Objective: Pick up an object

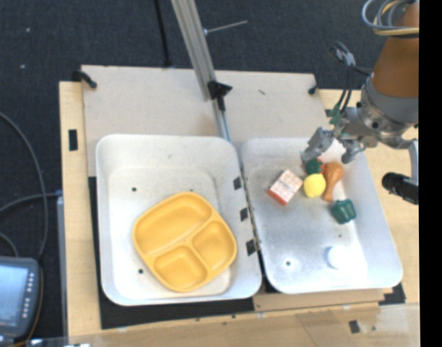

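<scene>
The claw [335, 147] hangs over the far edge of the right bin [365, 266] with its two fingers spread apart and nothing between them. Just below it lie a yellow ball [315, 186], an orange drumstick-shaped toy [332, 176] and a small dark green piece [313, 167], with a red-and-white box [285, 187] to the lower left of the claw and a green toy [343, 210] a little further below. A white round object [336, 256] sits well below it, and a yellow divided plate [183, 241] lies far off to its lower left in the left bin [120, 165].
</scene>
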Robot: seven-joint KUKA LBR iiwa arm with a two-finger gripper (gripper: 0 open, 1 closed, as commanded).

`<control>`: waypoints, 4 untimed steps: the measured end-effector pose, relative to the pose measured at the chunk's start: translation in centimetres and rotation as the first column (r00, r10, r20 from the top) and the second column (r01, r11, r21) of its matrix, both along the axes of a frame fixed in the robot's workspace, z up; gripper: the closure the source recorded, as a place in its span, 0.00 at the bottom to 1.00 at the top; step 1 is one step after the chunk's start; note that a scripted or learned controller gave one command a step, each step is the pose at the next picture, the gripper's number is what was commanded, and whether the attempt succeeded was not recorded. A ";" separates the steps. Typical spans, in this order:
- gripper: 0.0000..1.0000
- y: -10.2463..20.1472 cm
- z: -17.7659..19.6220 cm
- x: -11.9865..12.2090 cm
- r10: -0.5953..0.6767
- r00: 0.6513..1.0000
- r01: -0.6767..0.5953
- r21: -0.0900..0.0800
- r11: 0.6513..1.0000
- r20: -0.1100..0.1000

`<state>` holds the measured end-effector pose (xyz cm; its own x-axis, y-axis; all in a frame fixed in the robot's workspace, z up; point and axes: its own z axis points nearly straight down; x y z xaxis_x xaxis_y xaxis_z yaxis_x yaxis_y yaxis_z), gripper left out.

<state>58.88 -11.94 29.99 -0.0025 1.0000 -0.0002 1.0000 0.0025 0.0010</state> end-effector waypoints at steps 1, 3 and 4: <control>0.00 0.0 0.0 0.0 -0.001 1.000 0.001 0.000 1.000 0.000; 0.00 -0.5 -9.4 0.8 -0.005 1.000 0.005 -0.002 1.000 -0.005; 0.00 -1.3 -15.6 0.8 -0.004 1.000 0.004 -0.001 1.000 -0.006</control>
